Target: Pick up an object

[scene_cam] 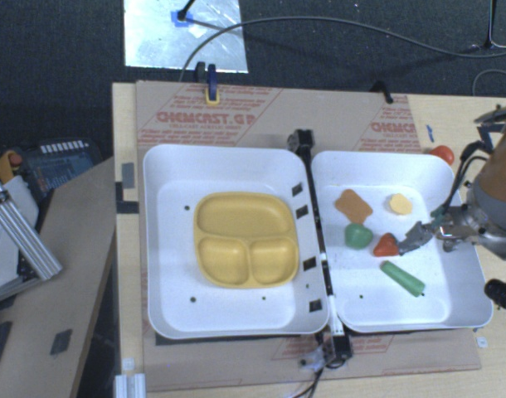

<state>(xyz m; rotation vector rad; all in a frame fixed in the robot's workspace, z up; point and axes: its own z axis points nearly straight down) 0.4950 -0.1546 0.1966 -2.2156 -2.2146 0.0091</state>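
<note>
The arm [493,181] reached in over the right edge of the right bin [464,305], its gripper [409,240] low near the middle of that bin's floor. The fingers were too small and dark to read, so I could not tell how they stood. They lay just beside the red piece [387,244], on its right side, perhaps touching it; nothing was visibly held.

The right bin carried the loose things, gathered toward its centre. The green ball [358,235] sat just left of the red piece. The orange piece [353,205] lay behind the ball, toward the bin's back edge, and the yellow piece [400,203] lay right of it. The green stick [402,277] lay aslant nearer the front edge, below the gripper. That crowding probably explained the low, sideways reach, with the wrist kept over the clearer right side of the bin.

The left bin [166,222] held a yellow tray [245,239] in its middle, flat and well apart from the gripper.

By my judgement the red piece was the target and the grasp was not yet made. The ball so close on its far side could get nudged.
</note>
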